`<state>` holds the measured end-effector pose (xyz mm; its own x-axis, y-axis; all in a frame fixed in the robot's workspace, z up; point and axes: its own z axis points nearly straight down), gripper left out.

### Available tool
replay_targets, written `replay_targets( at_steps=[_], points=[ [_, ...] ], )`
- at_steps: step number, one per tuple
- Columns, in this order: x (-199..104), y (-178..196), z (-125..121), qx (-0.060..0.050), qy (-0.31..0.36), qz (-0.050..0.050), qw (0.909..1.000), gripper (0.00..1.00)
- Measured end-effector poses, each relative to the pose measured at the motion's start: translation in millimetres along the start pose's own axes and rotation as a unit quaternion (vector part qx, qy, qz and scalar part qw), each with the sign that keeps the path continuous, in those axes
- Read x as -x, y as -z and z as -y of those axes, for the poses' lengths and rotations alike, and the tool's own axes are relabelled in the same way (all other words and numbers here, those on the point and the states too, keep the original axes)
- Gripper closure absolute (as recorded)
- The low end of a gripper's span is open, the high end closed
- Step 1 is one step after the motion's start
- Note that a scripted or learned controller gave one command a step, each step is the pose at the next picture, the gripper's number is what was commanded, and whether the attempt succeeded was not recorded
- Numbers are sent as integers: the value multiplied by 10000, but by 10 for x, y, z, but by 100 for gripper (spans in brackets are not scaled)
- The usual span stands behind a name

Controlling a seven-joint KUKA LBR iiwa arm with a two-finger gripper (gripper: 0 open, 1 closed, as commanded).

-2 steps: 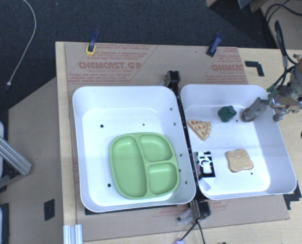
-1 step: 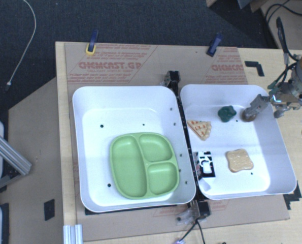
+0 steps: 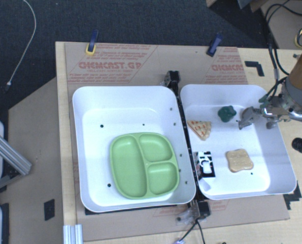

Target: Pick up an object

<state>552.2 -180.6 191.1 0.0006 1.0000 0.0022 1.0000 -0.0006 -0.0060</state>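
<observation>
The right bin (image 3: 277, 151) holds three small items. A dark green lumpy piece (image 3: 226, 113) lies near its back. A tan wedge with a grid pattern (image 3: 200, 129) sits by the bin's left wall. A beige toast-like slab (image 3: 239, 160) rests toward the front. My gripper (image 3: 257, 121) hangs over the right bin's back right part, just to the right of the green piece. It is open, one grey finger (image 3: 245, 120) close to the green piece, and nothing sits between the fingers.
The left bin (image 3: 90, 111) holds a light green divided plate (image 3: 143, 164). A black-and-white tag (image 3: 205, 164) sits on the divider between the bins. Blue clamps (image 3: 214, 44) hold the cardboard base at the back, and cables run at the right.
</observation>
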Motion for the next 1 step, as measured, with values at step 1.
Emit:
replay_targets(
  at_steps=[1],
  points=[
    [11, -541, 95, 17, 2, 7, 10000, 0]
  ],
)
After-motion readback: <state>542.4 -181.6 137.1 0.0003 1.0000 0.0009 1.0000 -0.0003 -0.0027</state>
